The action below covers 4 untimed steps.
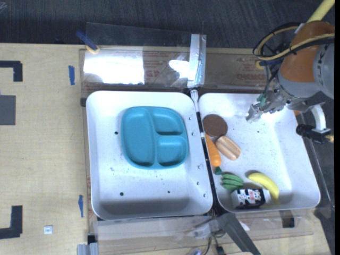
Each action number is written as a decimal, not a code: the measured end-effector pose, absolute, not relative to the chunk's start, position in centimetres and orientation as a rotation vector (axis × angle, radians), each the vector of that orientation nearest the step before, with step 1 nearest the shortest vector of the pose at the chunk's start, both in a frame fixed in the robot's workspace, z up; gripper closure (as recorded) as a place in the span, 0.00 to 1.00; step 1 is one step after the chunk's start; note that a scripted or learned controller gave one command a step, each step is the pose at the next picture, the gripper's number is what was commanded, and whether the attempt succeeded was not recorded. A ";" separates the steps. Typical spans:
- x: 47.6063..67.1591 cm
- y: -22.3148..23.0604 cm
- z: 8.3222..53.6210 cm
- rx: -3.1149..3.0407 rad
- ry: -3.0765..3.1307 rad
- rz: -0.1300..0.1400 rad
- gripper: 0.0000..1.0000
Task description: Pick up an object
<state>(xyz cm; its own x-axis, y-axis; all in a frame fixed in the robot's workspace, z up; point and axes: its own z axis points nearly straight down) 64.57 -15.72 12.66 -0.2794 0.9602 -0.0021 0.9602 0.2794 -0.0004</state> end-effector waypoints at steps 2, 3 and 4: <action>65.9 -13.8 8.6 1.584 2.714 -0.001 0.00; 66.1 -13.8 9.8 1.581 2.708 0.003 1.00; 66.1 -13.8 9.7 1.582 2.709 0.002 0.00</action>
